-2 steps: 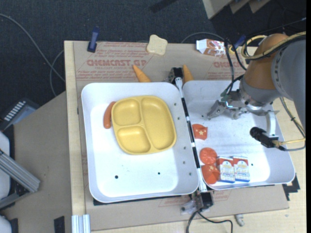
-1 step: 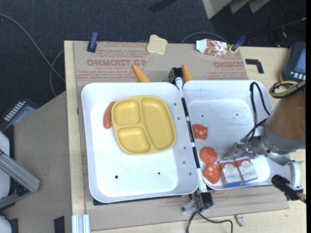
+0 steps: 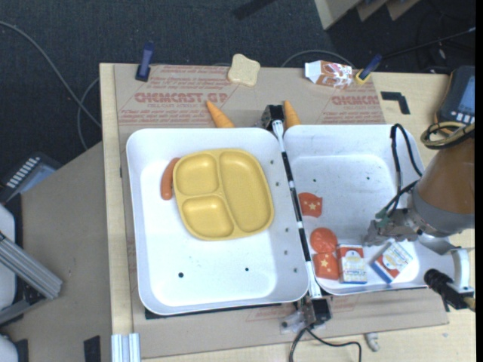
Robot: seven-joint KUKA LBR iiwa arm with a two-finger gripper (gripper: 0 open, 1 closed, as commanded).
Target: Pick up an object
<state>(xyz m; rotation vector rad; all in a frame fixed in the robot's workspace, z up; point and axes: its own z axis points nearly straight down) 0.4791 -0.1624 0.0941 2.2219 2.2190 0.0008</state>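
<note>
Our gripper (image 3: 386, 230) hovers over small cartons (image 3: 353, 265) in the right bin (image 3: 339, 145); we cannot tell its grasp. They look light, stiff; pinch across flat sides.

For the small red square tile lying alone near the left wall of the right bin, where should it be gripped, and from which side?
The small red square tile lies flat on the floor of the right white bin, apart from the other items. Probably best to come straight down from above and pinch two opposite edges. The bin's left wall stands close beside it, so a sideways approach looks cramped.
</note>
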